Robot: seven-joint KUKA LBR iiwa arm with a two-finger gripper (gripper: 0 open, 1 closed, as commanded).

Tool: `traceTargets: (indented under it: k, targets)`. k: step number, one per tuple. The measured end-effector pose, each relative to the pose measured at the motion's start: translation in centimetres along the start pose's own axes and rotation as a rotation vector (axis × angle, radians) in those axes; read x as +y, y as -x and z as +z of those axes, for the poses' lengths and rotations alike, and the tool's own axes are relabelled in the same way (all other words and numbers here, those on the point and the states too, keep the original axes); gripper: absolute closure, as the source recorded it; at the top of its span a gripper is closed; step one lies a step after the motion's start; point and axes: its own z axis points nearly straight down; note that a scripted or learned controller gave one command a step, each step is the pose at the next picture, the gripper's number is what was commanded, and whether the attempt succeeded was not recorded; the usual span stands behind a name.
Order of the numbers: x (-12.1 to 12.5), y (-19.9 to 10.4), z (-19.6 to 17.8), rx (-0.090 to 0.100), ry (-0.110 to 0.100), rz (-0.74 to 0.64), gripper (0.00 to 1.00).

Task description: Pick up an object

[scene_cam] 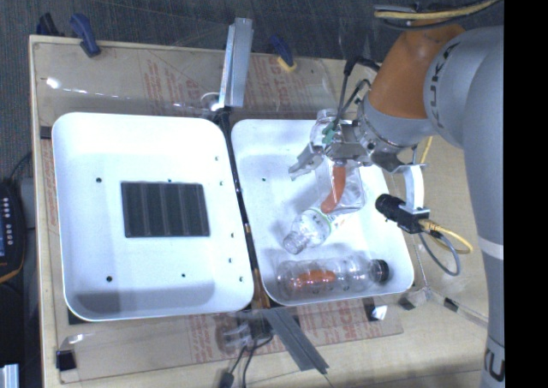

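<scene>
Lying in the right bin point(257, 206), bottles point(330, 275) show no legible labels.

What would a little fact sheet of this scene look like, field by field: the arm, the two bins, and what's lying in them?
arm: grey with orange band, reaching in from the right
gripper: over the right bin's upper part
left bin: white, dark ribbed rectangle on its floor
right bin: white, holds the clutter
clear bottle: lying along the near wall, dark cap to the right
second clear bottle: tilted, mid-bin
orange item: hangs just below the gripper; grasp unclear
</scene>
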Motion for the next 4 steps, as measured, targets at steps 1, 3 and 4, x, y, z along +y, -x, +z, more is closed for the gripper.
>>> traceTargets:
  k: [1,3,4]
  targets:
    - [0.7,4.7,3.5,0.001,0.000,-0.048,0.00]
    - [-1.4,4.1,10.9,-0.003,0.014,0.153,0.00]
    - [-3.0,3.9,10.8,-0.002,0.015,-0.085,0.00]
